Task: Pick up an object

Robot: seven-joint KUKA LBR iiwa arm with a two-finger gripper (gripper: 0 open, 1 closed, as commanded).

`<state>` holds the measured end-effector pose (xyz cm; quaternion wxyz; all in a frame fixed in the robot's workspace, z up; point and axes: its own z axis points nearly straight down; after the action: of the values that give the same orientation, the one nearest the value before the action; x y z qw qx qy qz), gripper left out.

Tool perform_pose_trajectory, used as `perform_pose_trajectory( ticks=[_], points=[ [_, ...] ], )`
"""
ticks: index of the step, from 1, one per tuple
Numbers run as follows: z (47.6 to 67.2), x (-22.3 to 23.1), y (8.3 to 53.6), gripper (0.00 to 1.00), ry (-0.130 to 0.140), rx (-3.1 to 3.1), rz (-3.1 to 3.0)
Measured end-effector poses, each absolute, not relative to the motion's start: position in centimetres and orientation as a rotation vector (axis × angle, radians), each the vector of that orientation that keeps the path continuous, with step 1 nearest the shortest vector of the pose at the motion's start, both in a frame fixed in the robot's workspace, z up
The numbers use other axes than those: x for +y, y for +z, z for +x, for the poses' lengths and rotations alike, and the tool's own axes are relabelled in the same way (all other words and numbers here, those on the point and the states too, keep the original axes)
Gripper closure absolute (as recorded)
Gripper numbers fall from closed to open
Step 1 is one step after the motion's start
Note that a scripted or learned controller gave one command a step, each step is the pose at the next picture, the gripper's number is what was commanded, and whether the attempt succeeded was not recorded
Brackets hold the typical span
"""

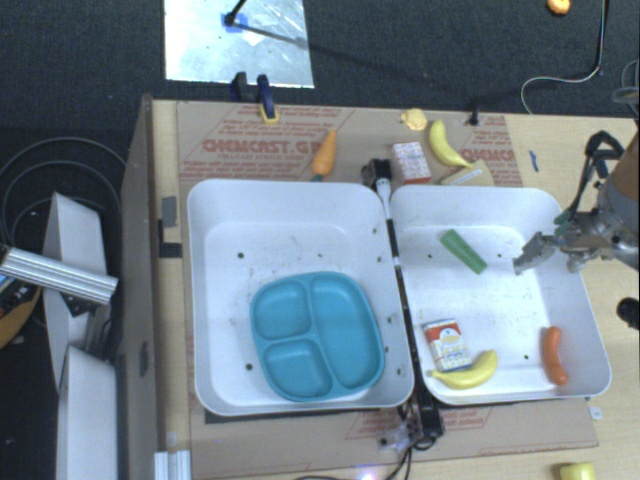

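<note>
brown bench | white bins | dark carpet

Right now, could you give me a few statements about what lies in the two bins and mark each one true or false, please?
1. The blue tray lies in the left bin. True.
2. The green block lies in the left bin. False: it lies in the right bin.
3. A banana lies near the right bin's front edge, beside a small box. True.
4. The gripper holds the sausage. False: the sausage lies on the bin floor near the front right corner, apart from the gripper.
5. A carrot lies on the cardboard behind the left bin. True.
</note>
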<state>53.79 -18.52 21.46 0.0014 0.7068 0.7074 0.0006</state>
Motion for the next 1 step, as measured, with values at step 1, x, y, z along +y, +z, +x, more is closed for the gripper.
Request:
perform_pose_trajectory(
  ticks=[1],
  points=[
    [57.21,-15.5,15.41,0.0,0.0,2.231,2.216]
  ],
)
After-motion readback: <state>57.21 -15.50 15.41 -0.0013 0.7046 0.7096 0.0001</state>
